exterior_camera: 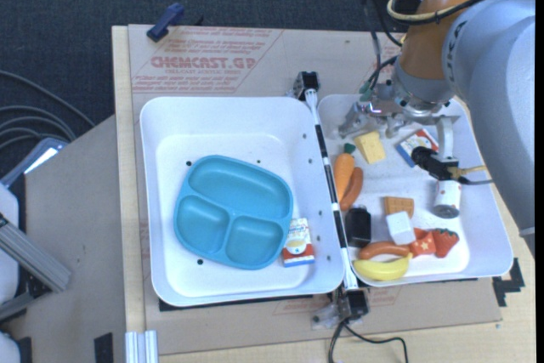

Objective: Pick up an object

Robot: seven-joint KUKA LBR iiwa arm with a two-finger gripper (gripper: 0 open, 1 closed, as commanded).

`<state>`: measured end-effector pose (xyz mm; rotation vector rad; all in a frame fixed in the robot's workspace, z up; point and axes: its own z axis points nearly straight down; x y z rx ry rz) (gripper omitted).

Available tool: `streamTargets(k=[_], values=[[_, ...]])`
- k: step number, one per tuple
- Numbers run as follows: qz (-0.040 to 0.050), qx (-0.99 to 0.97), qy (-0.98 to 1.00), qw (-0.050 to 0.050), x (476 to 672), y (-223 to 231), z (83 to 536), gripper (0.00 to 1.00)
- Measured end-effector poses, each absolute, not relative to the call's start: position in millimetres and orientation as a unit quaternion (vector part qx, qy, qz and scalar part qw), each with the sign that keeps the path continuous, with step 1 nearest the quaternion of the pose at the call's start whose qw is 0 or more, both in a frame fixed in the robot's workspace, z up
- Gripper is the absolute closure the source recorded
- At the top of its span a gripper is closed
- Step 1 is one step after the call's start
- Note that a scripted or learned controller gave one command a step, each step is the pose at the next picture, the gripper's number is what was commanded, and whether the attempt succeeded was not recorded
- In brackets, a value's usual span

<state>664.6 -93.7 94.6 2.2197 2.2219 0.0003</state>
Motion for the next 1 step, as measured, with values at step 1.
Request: streamTargets(k=[1], values=[[-0.0007,0.707,0.707,-0.001,588.7,-95.2,84.1,0.0]])
